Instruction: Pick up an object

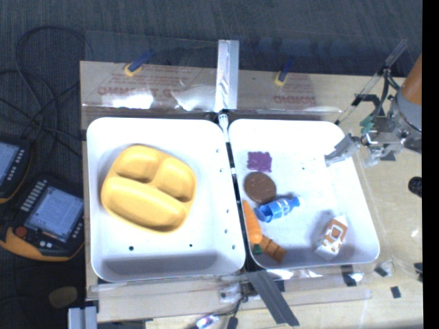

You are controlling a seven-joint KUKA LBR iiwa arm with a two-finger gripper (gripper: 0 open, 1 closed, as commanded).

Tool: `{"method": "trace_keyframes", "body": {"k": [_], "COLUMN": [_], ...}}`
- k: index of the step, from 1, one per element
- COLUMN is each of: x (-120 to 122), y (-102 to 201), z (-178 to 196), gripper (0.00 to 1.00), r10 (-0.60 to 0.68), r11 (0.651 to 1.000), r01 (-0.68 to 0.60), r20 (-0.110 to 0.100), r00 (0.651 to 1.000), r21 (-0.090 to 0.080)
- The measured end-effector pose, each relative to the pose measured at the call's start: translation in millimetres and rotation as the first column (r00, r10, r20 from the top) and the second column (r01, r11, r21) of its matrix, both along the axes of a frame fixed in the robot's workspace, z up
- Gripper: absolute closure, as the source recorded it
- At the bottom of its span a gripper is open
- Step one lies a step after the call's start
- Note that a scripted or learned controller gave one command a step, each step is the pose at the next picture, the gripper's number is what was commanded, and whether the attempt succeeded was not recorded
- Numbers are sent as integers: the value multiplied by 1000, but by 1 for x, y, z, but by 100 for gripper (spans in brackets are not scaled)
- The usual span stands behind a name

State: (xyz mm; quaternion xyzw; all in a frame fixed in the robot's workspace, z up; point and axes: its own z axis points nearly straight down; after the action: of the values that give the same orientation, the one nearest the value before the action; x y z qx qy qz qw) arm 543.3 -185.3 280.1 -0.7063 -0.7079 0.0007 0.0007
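While I watch from the overhead camera, the arm reaches in from the right and its end effector (358, 144) sits over the upper right rim of the right bin (306, 134), at the bin's edge rather than above the objects. One pale finger (339, 151) slants down toward the bin's inner wall; I cannot tell from this angle whether the end effector is wide or narrow, and I see nothing between its tips.

The candidates for picking all lie in the right bin, toward its left and lower parts, well apart from the end effector. A small purple piece (259, 160) lies near the divider, and just below it, touching or nearly so, is a round brown disc (260, 187). A blue object (277, 208) lies tilted just beside the disc's lower right. An orange carrot-shaped item (252, 223) runs along the divider wall, with a brown and green piece (270, 249) at its lower end. A small white and orange carton (331, 236) rests tilted near the lower right corner.

The left bin (96, 238) holds one large yellow lumpy object (147, 186) filling much of its middle. Both bins sit on the counter (405, 252), and a handheld controller (42, 214) lies on the floor to the left.
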Motion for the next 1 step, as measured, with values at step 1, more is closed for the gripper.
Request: {"method": "trace_keyframes", "body": {"k": [1], "x": [19], "y": [68], "z": [-72], "gripper": [0], "r10": [178], "r11": [984], "r01": [-178], "r20": [0], "r00": [984], "r21": [1]}}
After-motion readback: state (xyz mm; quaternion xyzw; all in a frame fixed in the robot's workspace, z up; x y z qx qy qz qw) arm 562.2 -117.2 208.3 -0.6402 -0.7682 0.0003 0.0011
